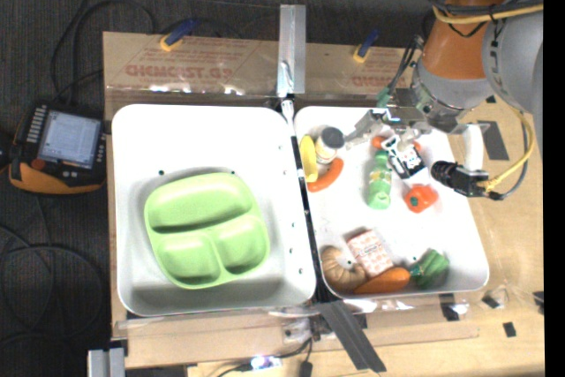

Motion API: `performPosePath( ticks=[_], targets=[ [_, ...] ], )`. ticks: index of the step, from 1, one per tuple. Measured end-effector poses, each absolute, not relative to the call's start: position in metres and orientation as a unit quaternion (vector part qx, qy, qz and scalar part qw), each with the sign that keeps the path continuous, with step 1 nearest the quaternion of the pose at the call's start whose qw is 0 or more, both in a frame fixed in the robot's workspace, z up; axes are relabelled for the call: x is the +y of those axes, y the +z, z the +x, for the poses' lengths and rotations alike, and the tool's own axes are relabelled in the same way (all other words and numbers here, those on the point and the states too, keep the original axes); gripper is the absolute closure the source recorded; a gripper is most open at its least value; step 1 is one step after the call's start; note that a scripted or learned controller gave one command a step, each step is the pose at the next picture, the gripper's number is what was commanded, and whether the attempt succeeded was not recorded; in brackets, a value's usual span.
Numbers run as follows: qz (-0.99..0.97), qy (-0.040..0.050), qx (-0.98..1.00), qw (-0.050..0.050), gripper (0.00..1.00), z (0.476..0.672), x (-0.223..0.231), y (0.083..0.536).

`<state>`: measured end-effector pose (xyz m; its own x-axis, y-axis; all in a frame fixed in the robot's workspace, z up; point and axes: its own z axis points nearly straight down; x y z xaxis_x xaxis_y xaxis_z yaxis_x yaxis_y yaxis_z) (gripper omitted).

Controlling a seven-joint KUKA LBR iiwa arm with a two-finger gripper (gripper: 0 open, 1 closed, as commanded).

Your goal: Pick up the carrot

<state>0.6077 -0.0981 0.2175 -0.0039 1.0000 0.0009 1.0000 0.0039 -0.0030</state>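
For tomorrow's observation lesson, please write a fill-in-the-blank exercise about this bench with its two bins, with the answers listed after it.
1. The green divided plate lies in the ____ bin.
2. The carrot lies along the right bin's ____ edge, beside the green pepper.
3. The tool hangs over the ____ bin, far from the carrot.
4. The green bottle lies between the banana and the small ____ pepper.

Answers: left; near; right; orange

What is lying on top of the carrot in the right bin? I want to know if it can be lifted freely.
A small pink-and-white box rests partly on the carrot, beside a brown round item. The carrot's orange tip and green top are exposed; the part under the box is hidden.
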Motion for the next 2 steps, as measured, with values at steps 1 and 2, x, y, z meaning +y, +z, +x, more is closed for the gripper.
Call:
performPosePath(
  ticks=[1, 2],
  targets=[
    [-0.697, -0.0044, -0.717, -0.005, 0.00, 0.562, -0.098, 0.120],
    [-0.672, 0.0008, -0.741, 0.000, 0.00, 0.565, -0.139, 0.234]
  ],
)
